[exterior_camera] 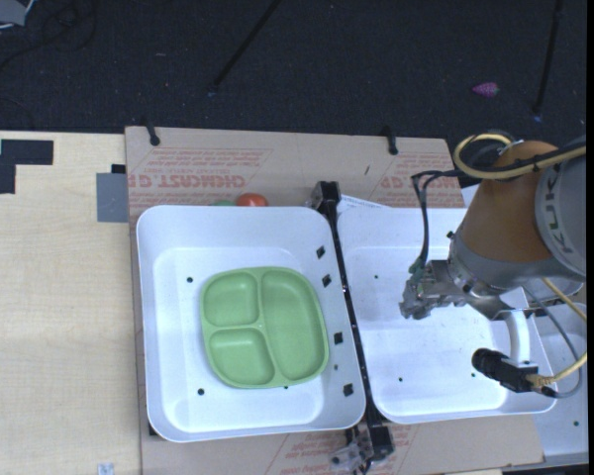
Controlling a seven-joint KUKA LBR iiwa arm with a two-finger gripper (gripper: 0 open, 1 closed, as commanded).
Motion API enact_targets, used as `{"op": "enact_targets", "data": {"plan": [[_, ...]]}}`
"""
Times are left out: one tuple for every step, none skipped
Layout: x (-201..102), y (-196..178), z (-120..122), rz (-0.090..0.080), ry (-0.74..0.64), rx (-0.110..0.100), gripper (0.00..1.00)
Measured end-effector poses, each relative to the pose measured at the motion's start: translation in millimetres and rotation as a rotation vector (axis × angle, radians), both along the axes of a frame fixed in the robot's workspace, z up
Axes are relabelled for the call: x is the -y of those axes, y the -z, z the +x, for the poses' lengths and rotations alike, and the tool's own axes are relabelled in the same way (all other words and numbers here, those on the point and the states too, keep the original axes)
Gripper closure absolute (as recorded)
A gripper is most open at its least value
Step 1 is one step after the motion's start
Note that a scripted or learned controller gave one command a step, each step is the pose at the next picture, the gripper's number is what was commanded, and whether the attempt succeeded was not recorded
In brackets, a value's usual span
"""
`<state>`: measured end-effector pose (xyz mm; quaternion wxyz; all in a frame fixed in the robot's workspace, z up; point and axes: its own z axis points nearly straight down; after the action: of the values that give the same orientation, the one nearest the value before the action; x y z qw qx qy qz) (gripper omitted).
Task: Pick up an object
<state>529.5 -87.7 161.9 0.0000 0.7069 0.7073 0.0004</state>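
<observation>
Green divided plate [265,327] lies flat in left bin [168,265]. My hand [419,300] hangs over right bin [396,384]; I cannot tell whether it is apart or together.

Hidden and unreadable parts

The hand [423,296] is too small and dark to tell how its fingers stand; the arm [520,226] covers the right bin's [396,384] far right corner and runs off the right edge; a small orange-red thing [250,201] sits half hidden behind the left bin's [168,364] far rim.
</observation>
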Motion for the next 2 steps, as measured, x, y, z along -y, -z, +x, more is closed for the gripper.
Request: {"op": "enact_targets", "data": {"plan": [[1.0,-52.4,0.6,-0.001,0.000,0.001,1.00],[-56.9,-60.4,-0.9,0.002,-0.004,-0.003,1.00]]}}
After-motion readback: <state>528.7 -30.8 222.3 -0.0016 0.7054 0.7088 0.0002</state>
